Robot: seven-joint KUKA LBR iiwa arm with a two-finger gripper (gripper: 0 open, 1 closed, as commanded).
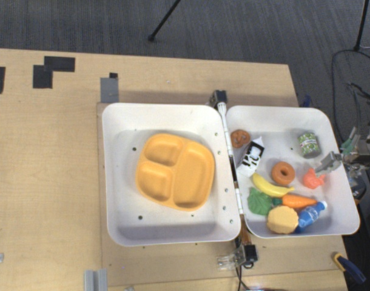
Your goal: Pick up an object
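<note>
The right bin [330, 123] holds several toy foods: a brown cookie [239, 138], a black-and-white card [253, 154], a green can [307, 143], a glazed donut [283, 173], a banana [269, 186], a green leafy piece [256, 201], a carrot [299, 201], a yellow lump [282, 220], a blue bottle [312, 213] and a small red-orange piece [313, 178]. My gripper [332, 160] reaches in low over the bin's right rim, just above and right of the red-orange piece. Nothing is seen held in it.
The left bin [121, 223] holds a yellow divided plate [174, 177] at its middle. A metal divider [228, 156] runs between the bins. Black tape marks [54, 68] lie on the bench at the far left. Cables and gear sit by the right edge.
</note>
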